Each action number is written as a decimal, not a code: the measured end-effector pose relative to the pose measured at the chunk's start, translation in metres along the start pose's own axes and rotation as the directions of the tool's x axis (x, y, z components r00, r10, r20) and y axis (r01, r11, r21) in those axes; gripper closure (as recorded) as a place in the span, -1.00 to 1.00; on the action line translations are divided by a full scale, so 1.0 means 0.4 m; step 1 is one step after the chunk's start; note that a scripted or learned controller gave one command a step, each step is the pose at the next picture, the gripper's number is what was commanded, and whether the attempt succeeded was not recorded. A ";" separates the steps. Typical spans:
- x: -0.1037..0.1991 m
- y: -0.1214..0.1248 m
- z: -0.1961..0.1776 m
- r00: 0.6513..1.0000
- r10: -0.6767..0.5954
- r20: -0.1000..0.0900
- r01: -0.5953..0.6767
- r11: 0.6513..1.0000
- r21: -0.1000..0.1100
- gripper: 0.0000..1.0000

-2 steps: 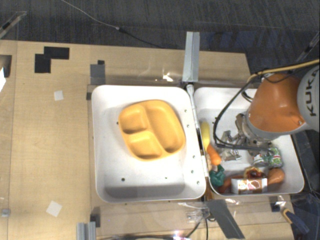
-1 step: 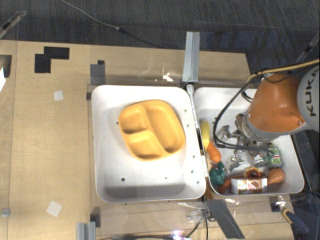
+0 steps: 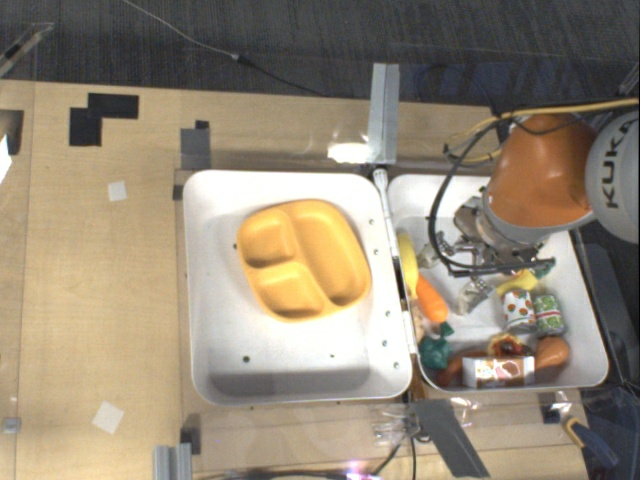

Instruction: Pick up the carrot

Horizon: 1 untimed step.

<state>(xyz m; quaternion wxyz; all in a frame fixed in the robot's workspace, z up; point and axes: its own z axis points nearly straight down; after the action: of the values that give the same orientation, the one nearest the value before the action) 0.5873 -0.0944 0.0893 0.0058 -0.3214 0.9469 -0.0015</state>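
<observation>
The carrot (image 3: pixel 432 301) is orange with a dark green top (image 3: pixel 436 349). It lies along the left side of the right bin (image 3: pixel 592 353), beside a yellow banana (image 3: pixel 406 259). My gripper (image 3: pixel 480 280) hangs over the middle of that bin, just right of the carrot and apart from it, under the orange wrist band (image 3: pixel 538 171). Its fingers are mostly hidden by the wrist and cables.
A yellow divided plate (image 3: pixel 300 258) sits in the left bin (image 3: pixel 230 368). The right bin's front holds a small printed can (image 3: pixel 519 310), a green-labelled can (image 3: pixel 546 313), a brown sausage-like piece (image 3: pixel 551 351) and a silver packet (image 3: pixel 500 370).
</observation>
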 end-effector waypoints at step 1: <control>0.128 0.110 -0.006 0.997 -0.074 0.004 0.074 0.997 0.008 -1.00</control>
<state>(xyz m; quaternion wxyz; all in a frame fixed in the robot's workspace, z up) 0.5200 -0.0906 0.0907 0.0092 -0.3563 0.9343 -0.0045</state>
